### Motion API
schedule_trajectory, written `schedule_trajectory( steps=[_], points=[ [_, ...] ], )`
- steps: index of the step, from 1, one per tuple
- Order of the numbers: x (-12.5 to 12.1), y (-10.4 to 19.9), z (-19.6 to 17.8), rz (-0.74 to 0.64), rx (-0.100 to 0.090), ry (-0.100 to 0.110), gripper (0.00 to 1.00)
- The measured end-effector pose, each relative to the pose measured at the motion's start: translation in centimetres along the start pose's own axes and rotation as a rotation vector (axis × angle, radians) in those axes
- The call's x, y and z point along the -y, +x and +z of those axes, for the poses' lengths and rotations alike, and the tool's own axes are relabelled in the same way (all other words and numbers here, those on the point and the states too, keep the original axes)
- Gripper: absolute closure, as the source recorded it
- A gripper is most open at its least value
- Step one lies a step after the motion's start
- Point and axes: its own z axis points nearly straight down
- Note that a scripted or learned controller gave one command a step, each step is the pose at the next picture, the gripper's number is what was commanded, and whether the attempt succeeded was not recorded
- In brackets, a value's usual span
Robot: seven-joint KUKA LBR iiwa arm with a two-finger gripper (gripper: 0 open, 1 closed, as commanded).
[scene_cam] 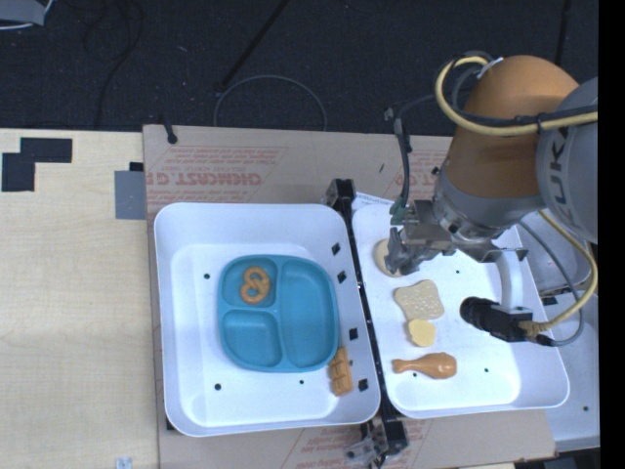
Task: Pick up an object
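Nothing is picked up yet: the gripper (398, 259) sits low in the right bin (547, 379) over a pale round cookie (382, 255), whether its fingers have closed I cannot tell, so grasping and lifting remain.

A grey arm (576, 154) was seen, capped by a rounded orange band (508, 115). Yellow and black cables (459, 81) were looped around it. A dark metal gripper (400, 254) was fitted below.
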Motion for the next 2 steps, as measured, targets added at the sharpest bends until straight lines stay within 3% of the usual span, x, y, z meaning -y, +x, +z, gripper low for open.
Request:
schedule_trajectory(
  steps=[1, 2],
  points=[
    [0.3, 5.5, 1.3, 0.0, 0.0, 0.003, 1.0],
    [-0.9, 10.3, 2.2, 0.0, 0.001, 0.0, 1.0]
  ],
)
